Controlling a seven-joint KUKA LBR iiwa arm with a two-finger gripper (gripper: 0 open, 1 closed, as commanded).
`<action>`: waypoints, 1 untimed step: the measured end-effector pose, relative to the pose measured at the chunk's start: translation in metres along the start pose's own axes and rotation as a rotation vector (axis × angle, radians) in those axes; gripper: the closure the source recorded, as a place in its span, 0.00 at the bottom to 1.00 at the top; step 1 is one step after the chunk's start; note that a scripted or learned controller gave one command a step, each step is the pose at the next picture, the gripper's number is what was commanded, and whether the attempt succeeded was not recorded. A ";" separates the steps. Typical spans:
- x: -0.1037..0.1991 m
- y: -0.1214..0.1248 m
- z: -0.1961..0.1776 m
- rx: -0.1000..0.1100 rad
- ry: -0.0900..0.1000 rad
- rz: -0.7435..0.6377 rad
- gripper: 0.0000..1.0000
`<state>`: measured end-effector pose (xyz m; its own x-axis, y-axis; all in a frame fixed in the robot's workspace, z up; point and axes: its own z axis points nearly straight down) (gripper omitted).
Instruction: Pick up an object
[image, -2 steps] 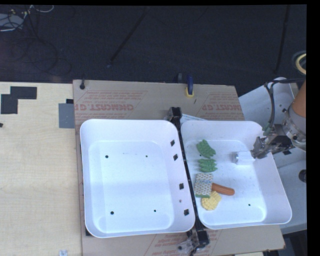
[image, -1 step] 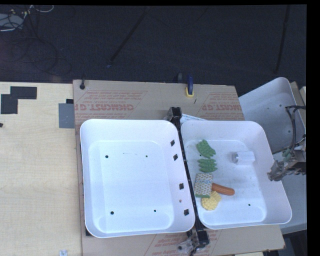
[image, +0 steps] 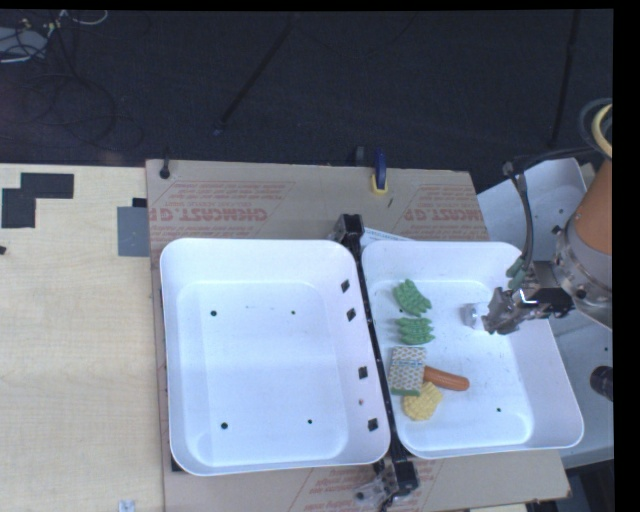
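The right bin (image: 500, 425) holds several small items near its left wall: two green leafy pieces (image: 410, 297) (image: 415, 329), a pale checkered block (image: 407, 368), an orange carrot-like stick (image: 446, 380) and a yellow lumpy piece (image: 423, 402). My gripper (image: 497, 316) hangs over the right half of this bin, reaching in from the right, well to the right of the items. A small grey piece (image: 469, 315) sits just left of its tip; I cannot tell whether this is a loose object or part of the gripper.
The left bin (image: 190, 300) lies beside the right one, with a black divider (image: 360, 330) and clips between them. Both rest on a cardboard sheet (image: 250, 200). A blue and yellow clamp (image: 380, 175) stands at the cardboard's back edge.
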<state>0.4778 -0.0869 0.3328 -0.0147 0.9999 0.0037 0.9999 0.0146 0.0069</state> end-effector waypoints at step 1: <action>0.054 0.080 -0.013 0.004 -0.004 0.008 1.00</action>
<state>0.5566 -0.0318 0.3464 -0.0071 1.0000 0.0001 1.0000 0.0071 0.0029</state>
